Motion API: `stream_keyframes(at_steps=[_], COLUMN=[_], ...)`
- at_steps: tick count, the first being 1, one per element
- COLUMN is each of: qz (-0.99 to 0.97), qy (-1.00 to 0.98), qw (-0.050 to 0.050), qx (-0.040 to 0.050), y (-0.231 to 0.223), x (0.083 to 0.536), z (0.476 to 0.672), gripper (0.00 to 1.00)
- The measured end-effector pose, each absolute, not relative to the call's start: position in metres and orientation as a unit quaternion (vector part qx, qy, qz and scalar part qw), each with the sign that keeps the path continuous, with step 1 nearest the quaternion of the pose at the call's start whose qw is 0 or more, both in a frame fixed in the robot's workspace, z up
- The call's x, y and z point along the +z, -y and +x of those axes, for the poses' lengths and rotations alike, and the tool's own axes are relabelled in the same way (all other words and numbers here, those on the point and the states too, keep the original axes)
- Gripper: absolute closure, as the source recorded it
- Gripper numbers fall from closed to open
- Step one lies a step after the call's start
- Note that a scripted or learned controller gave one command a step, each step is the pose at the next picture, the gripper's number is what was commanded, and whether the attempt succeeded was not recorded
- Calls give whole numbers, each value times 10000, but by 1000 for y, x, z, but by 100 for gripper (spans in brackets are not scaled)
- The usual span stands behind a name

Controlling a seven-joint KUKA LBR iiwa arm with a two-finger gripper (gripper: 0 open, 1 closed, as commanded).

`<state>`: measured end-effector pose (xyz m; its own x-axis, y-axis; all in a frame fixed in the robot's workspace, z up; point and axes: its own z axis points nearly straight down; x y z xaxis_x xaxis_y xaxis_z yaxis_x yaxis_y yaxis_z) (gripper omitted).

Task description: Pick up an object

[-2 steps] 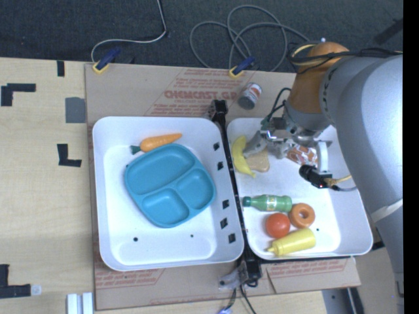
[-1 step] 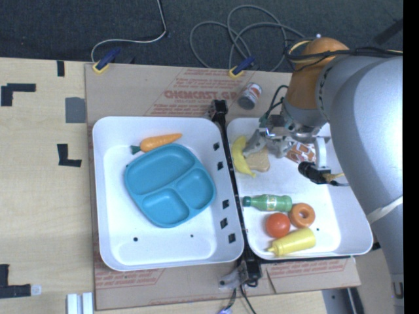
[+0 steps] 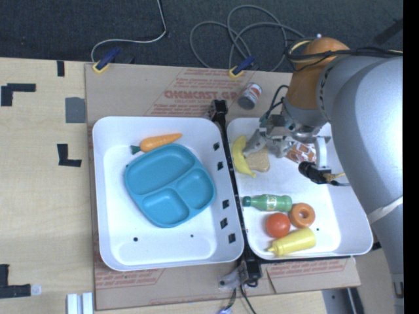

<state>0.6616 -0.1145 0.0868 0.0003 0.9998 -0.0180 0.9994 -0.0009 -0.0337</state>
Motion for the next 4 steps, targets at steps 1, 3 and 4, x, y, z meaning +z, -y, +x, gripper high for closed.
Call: stream_keyframes(at_steps=[1, 3, 4], qz=[-7078, -7099, -7076], qy=[7062, 7042, 7064], qw=[30, -88, 33], qx=[169, 83, 164], y=[114, 111, 114], x=[87, 89, 87], z=[660, 653, 663], gripper=[0, 0, 0])
